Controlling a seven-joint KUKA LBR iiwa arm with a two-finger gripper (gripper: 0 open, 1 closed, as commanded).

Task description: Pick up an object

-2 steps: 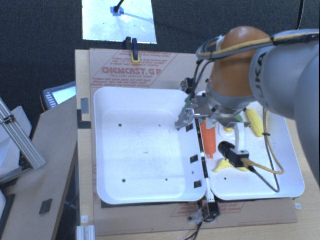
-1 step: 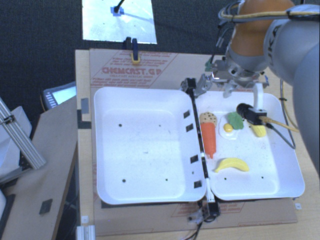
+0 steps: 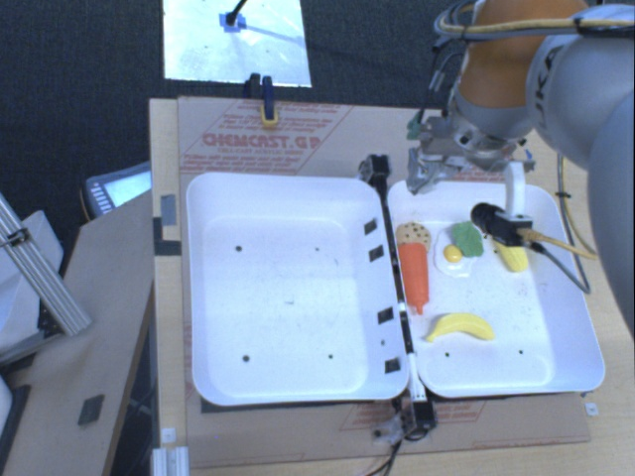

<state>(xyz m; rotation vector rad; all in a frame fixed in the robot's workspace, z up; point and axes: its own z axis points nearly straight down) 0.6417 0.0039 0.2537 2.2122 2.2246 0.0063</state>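
Observation:
The right bin (image 3: pixel 556 355) holds several toy foods. An orange carrot (image 3: pixel 414 276) lies along its left wall, with a speckled cookie (image 3: pixel 413 233) at the carrot's top end. A green leafy piece (image 3: pixel 467 238) and a fried egg (image 3: pixel 453 258) sit beside them. Near the bin's front lies a yellow banana (image 3: pixel 460 327), and another yellow piece (image 3: pixel 512 258) lies further right. My gripper (image 3: pixel 424 178) hangs over the bin's back left corner, above and behind the cookie, with nothing seen in it.
The left bin (image 3: pixel 288 296) lies beside the right one, with black clips (image 3: pixel 389 315) along the shared wall. A cardboard sheet (image 3: pixel 268 137) lies under both bins. A clamp (image 3: pixel 266 102) and a pale panel (image 3: pixel 233 28) sit behind them.

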